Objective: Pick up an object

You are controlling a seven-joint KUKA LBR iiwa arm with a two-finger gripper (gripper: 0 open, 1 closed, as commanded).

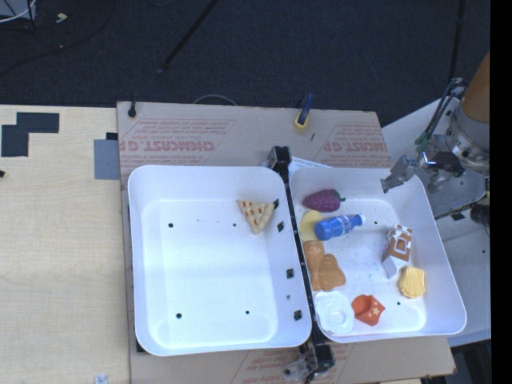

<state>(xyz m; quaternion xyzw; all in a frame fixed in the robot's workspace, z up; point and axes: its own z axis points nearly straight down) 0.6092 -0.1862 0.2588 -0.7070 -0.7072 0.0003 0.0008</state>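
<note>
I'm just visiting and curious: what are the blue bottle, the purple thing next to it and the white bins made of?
The blue bottle looks like glossy plastic, with a pale cap end. The purple thing seems a moulded plastic toy vegetable, smooth and evenly coloured. The white bins look like thin, smooth plastic with rounded, slightly shiny rims. All are guesses from appearance.

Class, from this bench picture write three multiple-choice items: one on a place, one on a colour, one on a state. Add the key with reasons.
1. Where does the waffle wedge lie?
A. left bin
B. right bin
C. on the cardboard

2. What colour is the bottle?
A. green
B. blue
C. black

3. How is the bottle posed?
A. upright
B. on its side
C. hanging from the gripper

Key: 1 A, it rests near the left bin's right wall. 2 B, its body is blue with a white cap. 3 B, it lies flat on the right bin's floor, while the gripper hovers apart.
</note>
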